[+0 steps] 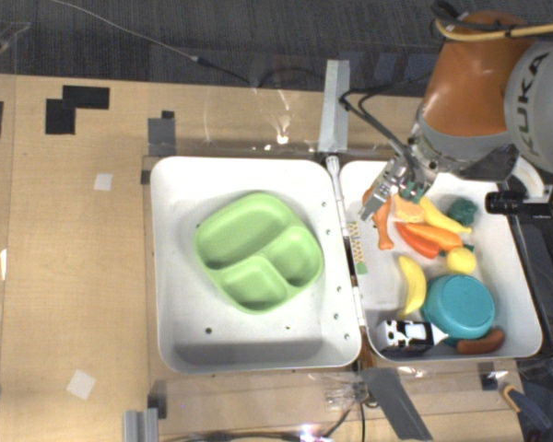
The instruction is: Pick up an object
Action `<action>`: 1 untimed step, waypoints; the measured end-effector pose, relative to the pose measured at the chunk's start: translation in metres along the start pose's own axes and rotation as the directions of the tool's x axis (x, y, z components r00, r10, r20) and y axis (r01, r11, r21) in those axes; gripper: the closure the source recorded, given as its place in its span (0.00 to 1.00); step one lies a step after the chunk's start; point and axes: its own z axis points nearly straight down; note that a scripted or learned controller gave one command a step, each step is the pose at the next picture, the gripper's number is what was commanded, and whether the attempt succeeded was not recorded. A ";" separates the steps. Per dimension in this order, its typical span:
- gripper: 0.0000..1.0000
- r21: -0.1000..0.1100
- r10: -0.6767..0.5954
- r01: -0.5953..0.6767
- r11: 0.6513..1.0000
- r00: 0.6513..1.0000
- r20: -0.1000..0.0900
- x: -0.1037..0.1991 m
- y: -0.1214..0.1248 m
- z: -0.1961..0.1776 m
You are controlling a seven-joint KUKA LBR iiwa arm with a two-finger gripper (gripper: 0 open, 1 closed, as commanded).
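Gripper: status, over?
Gripper low over right bin, at orange carrot. Nothing seen held. Bananas, teal bowl crowd close. Green tray in left bin.

Pale wooden bench top spreading left of the gripper, black square marks far to its upper left, dark grey carpet beyond, thin cable trailing across it

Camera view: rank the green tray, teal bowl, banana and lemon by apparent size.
1. green tray
2. teal bowl
3. banana
4. lemon
All sit at about the same depth, so the order looks reliable.
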 end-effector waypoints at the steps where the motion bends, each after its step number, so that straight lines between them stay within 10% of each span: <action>1: 1.00 0.006 0.035 -0.035 0.999 0.999 -0.006 -0.028 0.062 -0.028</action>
